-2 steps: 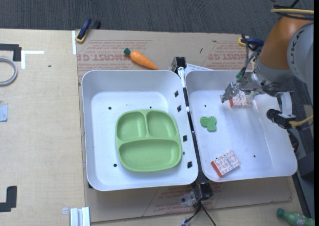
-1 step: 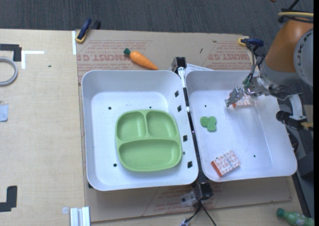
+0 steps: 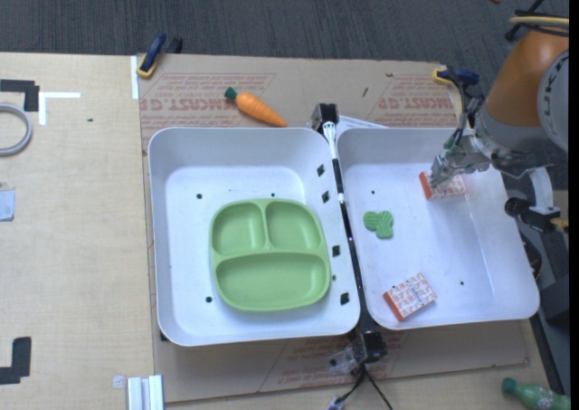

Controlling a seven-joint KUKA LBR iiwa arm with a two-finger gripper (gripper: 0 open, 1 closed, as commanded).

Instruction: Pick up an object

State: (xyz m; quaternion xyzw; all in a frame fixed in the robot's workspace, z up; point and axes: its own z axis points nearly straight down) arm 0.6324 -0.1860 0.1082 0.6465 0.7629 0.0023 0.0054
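Camera view: the end effector (image 3: 448, 173) sits low in the right white bin (image 3: 488, 286), directly over a small orange-and-white printed packet (image 3: 440, 185); finger state cannot be determined. A second similar packet (image 3: 409, 296) lies well apart, near the front wall.

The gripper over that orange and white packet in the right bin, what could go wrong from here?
The gripper sits at the small orange and white packet, which lies close to the far wall of the right white bin. Being so near the wall, the packet might slide against it or get pushed rather than lifted. The packet also looks flat, so the fingers may close above it and come up with nothing.
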